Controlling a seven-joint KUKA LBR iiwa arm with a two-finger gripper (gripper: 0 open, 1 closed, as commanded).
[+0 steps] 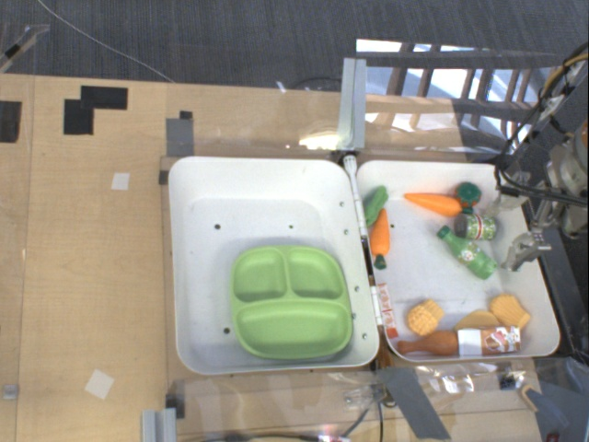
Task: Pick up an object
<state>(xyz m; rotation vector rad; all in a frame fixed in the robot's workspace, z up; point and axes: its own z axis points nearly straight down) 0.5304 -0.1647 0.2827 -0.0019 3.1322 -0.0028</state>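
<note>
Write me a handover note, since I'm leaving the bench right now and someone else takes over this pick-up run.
Gripper: at the right bin's right edge, beside the green bottle; nothing visibly held.
Right bin: two carrots, a small labelled bottle, corn piece, sauce bottle, two tan pastry-like items and a green vegetable.
Left bin: green divided plate.
Done: nothing lifted yet.
Left: grasp and lift one object; the green bottle looks nearest.
</note>
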